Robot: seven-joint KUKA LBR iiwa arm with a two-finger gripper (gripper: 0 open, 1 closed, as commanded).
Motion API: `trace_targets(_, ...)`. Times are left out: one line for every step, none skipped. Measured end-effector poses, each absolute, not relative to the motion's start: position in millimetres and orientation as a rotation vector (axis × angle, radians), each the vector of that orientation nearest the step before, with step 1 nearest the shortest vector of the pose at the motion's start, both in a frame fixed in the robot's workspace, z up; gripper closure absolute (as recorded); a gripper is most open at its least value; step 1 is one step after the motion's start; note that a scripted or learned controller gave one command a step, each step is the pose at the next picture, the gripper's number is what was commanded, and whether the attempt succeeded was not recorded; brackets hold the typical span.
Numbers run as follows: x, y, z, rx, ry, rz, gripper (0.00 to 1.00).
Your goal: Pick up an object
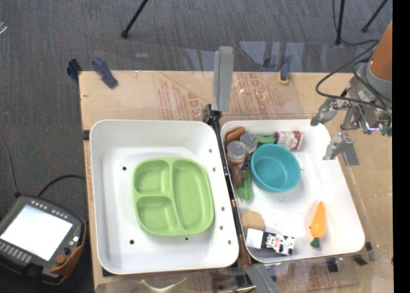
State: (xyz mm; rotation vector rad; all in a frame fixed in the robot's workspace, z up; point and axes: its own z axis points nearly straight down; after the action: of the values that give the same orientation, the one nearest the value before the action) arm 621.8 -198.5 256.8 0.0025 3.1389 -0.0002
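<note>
Below, the contents of the camera view are being listed as seen from above the bench.

Two shallow white bins are being borne side by side. The left bin (106,157) is being occupied by one green plate (173,195) with three compartments, lying flat near the bin's middle; nothing is being held in its compartments.

The right bin (346,221) is being occupied by several things. One teal bowl (275,167) is sitting upright in the upper half. Just beside it on the left, one small can (236,152) with a grey lid is standing, with a cluster of brown and green items crowded along the bin's left wall; these are too small to be told apart. One reddish can (289,139) is lying on its side just above the bowl. One toy carrot (318,222) is lying toward the lower right, well apart from the bowl. One tan lump (254,220) and one small white carton (273,242) are lying near the bottom edge.

The gripper (349,133) is being held over the right bin's upper right corner. Its fingers are being shown spread open, with nothing between them and no item being touched.
</note>
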Motion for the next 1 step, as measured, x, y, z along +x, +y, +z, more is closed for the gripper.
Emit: trace_targets(566.4, -175.1, 113.1, -0.165, 3.148, 0.008, 0.0)
